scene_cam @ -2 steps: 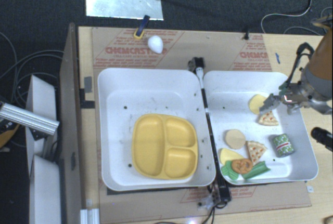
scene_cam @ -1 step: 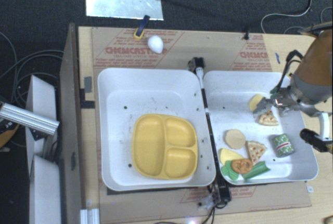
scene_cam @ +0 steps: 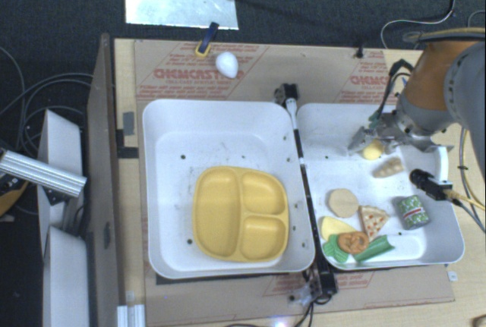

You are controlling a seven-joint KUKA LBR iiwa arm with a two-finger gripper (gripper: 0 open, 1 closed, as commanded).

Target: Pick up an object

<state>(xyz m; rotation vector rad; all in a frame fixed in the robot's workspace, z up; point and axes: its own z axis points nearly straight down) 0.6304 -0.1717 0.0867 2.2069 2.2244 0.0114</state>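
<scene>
My gripper (scene_cam: 367,142) hangs low over the back of the right bin (scene_cam: 326,128), reaching in from the right. A small yellow piece (scene_cam: 372,152) lies right under its tip, touching or nearly touching it. Just to the right lies a beige chunk (scene_cam: 389,167). Toward the front of the bin are a round tan cookie (scene_cam: 342,202), a pizza slice (scene_cam: 373,220), a yellow cheese wedge (scene_cam: 332,227), a brown pretzel ring (scene_cam: 352,242) on a green leafy piece (scene_cam: 373,249), and a green can (scene_cam: 412,212).
The left bin (scene_cam: 175,128) holds a yellow divided plate (scene_cam: 241,212). Behind the bins, on the cardboard, sit a white egg (scene_cam: 226,64) and a small blue and yellow tool (scene_cam: 205,40). A black divider (scene_cam: 299,158) runs between the bins.
</scene>
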